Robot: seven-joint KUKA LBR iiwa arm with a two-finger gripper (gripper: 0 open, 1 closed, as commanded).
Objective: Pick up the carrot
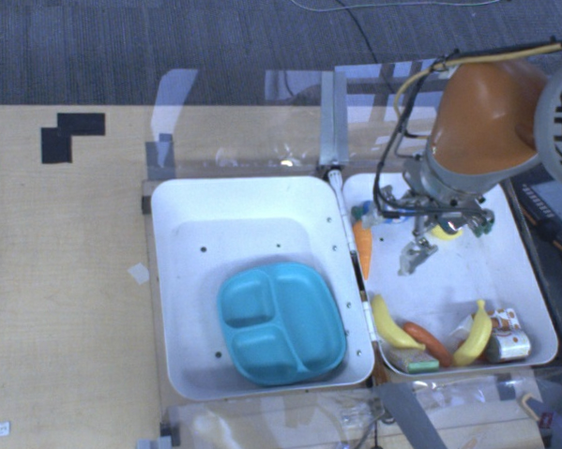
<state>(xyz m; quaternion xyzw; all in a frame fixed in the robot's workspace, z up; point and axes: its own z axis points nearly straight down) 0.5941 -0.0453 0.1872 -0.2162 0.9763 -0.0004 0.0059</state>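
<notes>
The left bin holds a blue sectioned plate lying flat toward its near side. In the right bin the carrot lies along the left wall, and two bananas, a red item and a small package sit in the near end. The tool hangs over the middle of the right bin, apart from the carrot.

We see the arm cut off at three o'clock; its bulk hides part of the right bin.
</notes>
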